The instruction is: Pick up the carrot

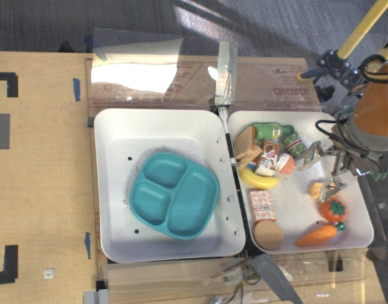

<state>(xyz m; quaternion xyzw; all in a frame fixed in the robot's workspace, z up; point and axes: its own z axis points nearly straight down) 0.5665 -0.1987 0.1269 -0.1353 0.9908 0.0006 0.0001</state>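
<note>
Carrot (317,235) lies in the right bin's (365,233) near right corner, just near of the tomato (333,210).
I see its long axis near left to far right, tip left; gripper (333,170) above, fingers spread, holding nothing; no label legible.

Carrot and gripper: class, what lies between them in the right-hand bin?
In the camera view, the red tomato lies between the gripper above and the carrot below, with a small pale orange item just beside it.
</note>
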